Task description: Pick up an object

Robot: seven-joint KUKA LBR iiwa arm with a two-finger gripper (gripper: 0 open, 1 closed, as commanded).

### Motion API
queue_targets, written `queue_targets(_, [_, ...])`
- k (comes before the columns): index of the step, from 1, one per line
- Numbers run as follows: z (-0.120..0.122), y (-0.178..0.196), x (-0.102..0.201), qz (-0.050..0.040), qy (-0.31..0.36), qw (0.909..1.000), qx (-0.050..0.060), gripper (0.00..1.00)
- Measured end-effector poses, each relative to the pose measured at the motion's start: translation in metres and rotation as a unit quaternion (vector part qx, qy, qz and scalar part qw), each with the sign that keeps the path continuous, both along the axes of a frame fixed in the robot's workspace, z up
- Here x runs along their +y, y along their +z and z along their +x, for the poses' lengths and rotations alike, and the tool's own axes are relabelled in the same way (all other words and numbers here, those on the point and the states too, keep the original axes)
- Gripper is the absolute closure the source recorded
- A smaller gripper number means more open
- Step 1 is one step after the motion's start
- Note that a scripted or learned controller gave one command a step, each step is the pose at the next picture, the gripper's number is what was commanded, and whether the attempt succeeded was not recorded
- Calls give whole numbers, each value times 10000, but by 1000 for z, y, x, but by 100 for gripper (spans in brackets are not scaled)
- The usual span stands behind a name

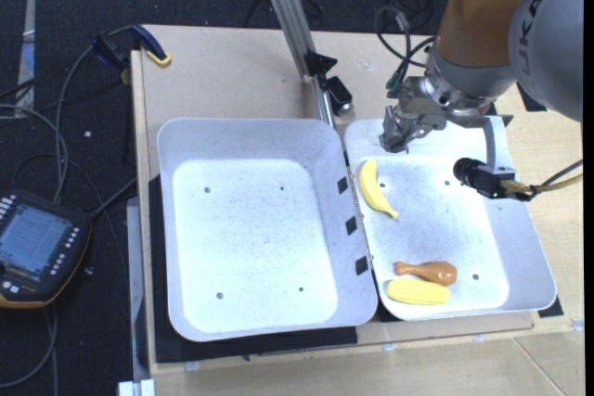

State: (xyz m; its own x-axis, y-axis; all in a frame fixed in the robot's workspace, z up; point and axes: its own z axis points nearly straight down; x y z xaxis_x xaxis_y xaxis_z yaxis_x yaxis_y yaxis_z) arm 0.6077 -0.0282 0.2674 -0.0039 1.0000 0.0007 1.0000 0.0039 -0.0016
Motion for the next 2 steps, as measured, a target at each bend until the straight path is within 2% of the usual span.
queue_targets(2, [14, -8, 112, 2, 5, 10000, -6, 100])
